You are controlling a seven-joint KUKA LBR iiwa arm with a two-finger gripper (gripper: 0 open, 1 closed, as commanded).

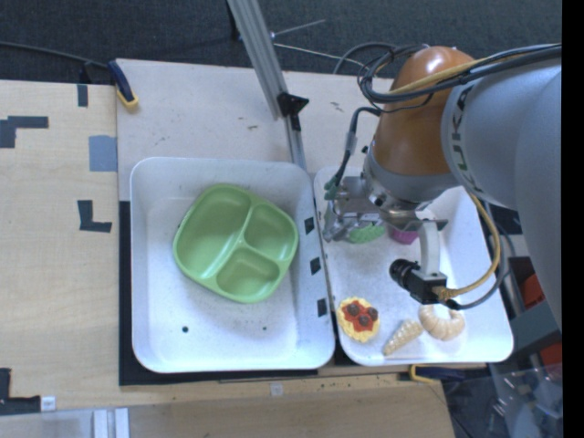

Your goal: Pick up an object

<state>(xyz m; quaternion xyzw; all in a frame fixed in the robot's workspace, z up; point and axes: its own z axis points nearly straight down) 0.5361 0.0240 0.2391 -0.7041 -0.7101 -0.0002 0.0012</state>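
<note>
Arm reaches in from the right, wrist low over the right bin [484,336], gripper [339,219] down at the bin's far-left area beside the divider. Whether it is open or closed cannot be told; the metal end is blurred against the bin floor. A green object [368,234] lies just right of the gripper tip, touching or nearly so, with a pink object [403,235] beyond it, half under the wrist; likely the target is one of these, since the tool sits right at them. Nearer the camera from the gripper: small tart [359,319] with dark berries, a cone-shaped piece [402,337], a croissant-like piece [442,322], all well apart from the tool, untouched. Left of the gripper, across the divider, a green divided plate [235,242] rests in the left bin [155,336]. Nothing visibly lifted.
</note>
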